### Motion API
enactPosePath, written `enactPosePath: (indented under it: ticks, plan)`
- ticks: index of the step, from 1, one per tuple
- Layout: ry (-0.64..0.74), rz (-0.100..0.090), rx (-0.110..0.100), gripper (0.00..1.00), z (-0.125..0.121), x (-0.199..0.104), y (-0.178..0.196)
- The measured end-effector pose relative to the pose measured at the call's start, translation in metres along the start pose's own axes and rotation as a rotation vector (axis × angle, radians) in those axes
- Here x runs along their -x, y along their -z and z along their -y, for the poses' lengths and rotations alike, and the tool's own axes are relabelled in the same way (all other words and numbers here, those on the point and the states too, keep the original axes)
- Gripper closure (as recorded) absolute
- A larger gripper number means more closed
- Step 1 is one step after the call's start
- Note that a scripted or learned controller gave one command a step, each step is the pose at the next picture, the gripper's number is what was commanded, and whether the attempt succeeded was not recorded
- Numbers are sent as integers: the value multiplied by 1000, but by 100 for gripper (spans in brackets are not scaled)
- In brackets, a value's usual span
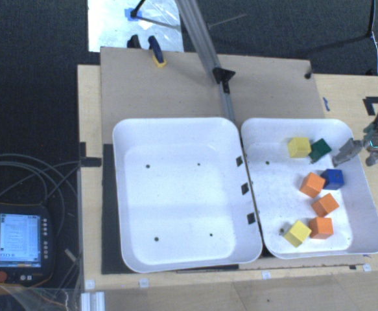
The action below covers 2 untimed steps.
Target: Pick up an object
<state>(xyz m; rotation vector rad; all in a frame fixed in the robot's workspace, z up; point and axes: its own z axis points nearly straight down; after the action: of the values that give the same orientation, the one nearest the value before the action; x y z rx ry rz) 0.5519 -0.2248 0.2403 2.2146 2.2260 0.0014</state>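
The right bin (pixel 360 238) holds several small blocks. A yellow block (pixel 299 147) and a dark green block (pixel 319 149) lie at its far side. Below them sit a blue block (pixel 333 178) and an orange block (pixel 312 184), side by side. Two more orange blocks (pixel 325 205) (pixel 321 227) and a second yellow block (pixel 297 232) lie toward the near side. My gripper (pixel 359 155) hangs over the bin's far right edge, just right of the green block. It is open, with nothing between its fingers.
The left bin (pixel 127 238) stands beside the right one, their rims meeting in the middle. A grey pole (pixel 201 34) slants in from the top to the bins' junction. A teach pendant (pixel 17 241) and cables lie off the bench at the lower left.
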Motion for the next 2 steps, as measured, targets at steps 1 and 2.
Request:
enactPosePath:
  ticks: [1, 2]
  plan:
    - [0, 0, 0, 0, 0, 0, 0]
    - [-1, -1, -3, 0, -1, -5, -42]
